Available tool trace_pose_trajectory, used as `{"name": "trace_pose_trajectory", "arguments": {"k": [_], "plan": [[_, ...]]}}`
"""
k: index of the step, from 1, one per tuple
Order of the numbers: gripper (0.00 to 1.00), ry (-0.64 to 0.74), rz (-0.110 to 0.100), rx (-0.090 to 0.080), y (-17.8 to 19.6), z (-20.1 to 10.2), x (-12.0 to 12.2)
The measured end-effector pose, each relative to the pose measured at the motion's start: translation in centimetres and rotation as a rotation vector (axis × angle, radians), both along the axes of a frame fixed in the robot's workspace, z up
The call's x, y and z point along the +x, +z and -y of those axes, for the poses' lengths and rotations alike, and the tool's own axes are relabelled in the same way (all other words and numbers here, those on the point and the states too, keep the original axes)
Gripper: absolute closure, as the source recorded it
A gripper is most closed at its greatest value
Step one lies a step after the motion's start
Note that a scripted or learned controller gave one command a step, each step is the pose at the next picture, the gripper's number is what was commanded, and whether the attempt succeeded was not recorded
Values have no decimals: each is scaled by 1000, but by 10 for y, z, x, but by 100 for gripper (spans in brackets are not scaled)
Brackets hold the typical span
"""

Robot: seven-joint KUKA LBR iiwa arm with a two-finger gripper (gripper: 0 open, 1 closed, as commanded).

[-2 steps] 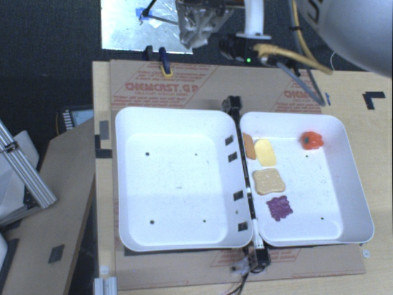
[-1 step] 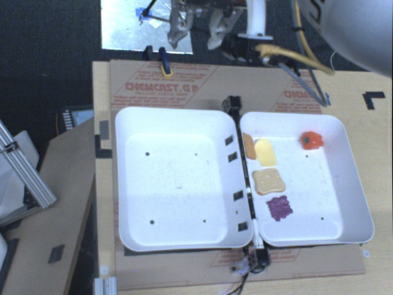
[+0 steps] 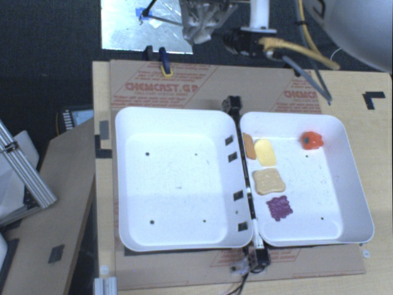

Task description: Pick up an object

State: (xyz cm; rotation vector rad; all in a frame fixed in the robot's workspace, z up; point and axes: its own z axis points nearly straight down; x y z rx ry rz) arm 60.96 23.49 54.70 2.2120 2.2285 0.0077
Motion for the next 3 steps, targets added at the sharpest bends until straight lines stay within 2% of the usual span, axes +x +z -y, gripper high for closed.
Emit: {"name": "trace_pose_trajectory", "arguments": {"k": [3], "plan": [[100,10,6,3,34,-1,0]]}}
